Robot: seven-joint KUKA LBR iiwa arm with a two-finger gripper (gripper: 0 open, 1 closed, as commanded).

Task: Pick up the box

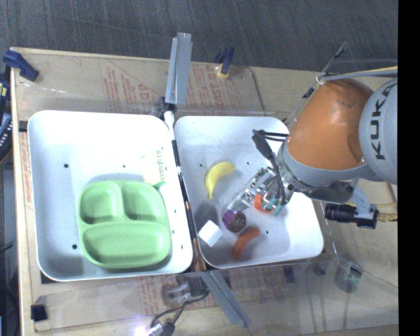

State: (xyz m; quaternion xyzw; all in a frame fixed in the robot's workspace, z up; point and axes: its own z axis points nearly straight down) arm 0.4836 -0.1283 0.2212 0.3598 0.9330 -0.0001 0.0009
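While the arm (336, 135) reaches in from the right over the right bin (196, 135), its gripper (246, 200) hangs low above the middle of that bin, pointing toward the near left corner; whether it is released or clenched cannot be told from this angle, and nothing is seen held by it. The box (209, 233), small and white, lies on the floor of the right bin close to its left wall and toward the near rim, with bare floor behind it up to the banana. A dark purple fruit (233, 220) sits just beside the box on its right, between the box and the gripper, and stands most directly in the way. A reddish sausage-shaped item (246, 240) lies near the front rim, to the right of the box and slightly apart from it. A yellow banana (218, 176) rests farther back, near the bin's centre-left. An orange and teal object (265, 201) lies right by the gripper, partly hidden. The back of the right bin is open white floor. The left bin (56, 152) holds a green divided tray (124, 224) at its near right corner, close to the shared wall between the bins. A small green-printed white item (156, 168) lies against that wall in the left bin.
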